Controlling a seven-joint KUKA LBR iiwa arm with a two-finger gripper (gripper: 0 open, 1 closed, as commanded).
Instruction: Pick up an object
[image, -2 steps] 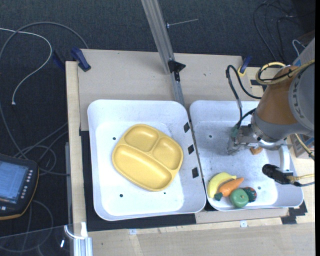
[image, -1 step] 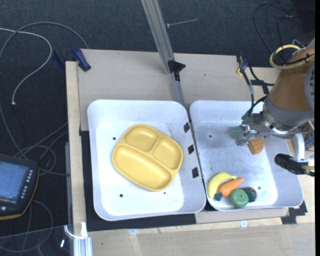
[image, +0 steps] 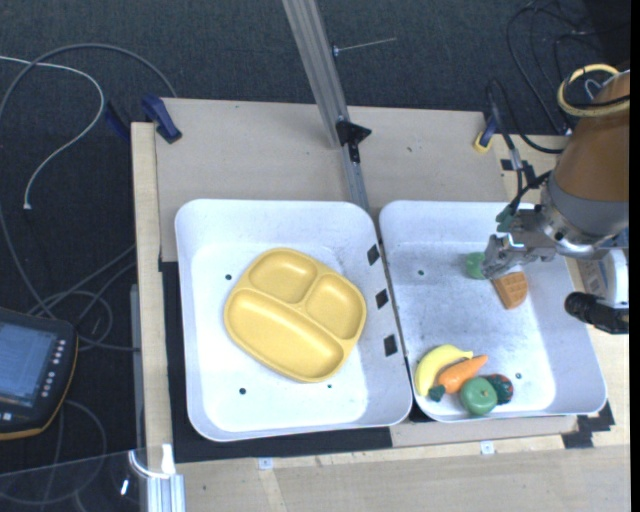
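Two white bins sit side by side on the table (image: 300, 130). The left bin (image: 200, 300) carries a yellow divided plate (image: 295, 313). In the right bin (image: 570, 370), the jaws (image: 497, 258) hang beside a small green object (image: 474, 265), just above an orange-brown block (image: 512, 290); whether they are open or closed cannot be told. At the near edge lie a banana (image: 434, 364), a carrot (image: 463, 372) and a green round fruit (image: 479, 396), touching one another.

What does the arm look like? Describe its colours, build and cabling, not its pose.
The arm is a thick rounded body with an orange-brown band above a grey wrist section. Its hand is a compact grey metal block with small dark fittings. Thin black cables run beside it, and a yellowish cable loops near the top.
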